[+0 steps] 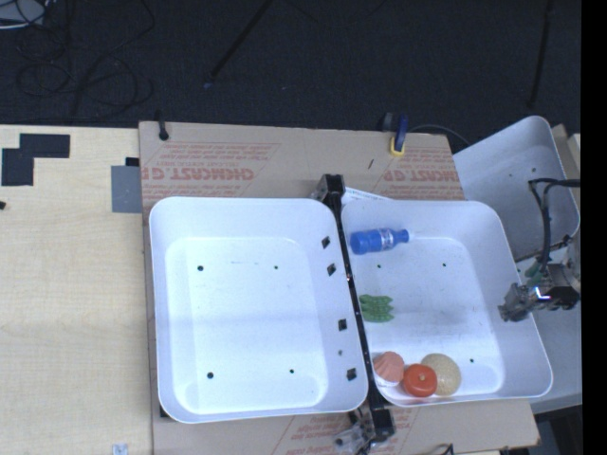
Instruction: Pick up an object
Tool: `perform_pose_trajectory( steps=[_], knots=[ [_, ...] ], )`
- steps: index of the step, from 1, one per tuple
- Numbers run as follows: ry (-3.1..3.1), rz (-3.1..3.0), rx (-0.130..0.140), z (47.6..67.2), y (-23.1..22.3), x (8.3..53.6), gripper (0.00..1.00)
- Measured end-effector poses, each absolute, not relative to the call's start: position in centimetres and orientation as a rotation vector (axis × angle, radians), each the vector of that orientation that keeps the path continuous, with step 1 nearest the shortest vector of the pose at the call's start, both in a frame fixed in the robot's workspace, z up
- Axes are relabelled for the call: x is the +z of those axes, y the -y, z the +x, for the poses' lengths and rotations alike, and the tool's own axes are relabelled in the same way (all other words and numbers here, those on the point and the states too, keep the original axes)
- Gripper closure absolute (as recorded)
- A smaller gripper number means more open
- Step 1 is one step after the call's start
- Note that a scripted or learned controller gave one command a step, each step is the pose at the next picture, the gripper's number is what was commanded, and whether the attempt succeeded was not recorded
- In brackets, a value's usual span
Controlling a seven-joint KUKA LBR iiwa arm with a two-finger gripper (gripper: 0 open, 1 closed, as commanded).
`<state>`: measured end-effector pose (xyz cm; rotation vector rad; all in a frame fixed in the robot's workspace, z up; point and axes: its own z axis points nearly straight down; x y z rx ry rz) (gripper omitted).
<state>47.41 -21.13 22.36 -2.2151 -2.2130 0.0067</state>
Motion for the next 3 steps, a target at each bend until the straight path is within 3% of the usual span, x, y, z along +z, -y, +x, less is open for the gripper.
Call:
perform_pose_trajectory(
  steps=[1,2,3],
  knots=[
    [2.23,-2.226,-0.006,48.2,21.4,33.6,1.0],
    [2.216,-2.216,0.005,49.8,21.2,24.7,1.0],
    [2.226,-2.221,-0.001,53.5,21.4,30.1,1.0]
  ],
)
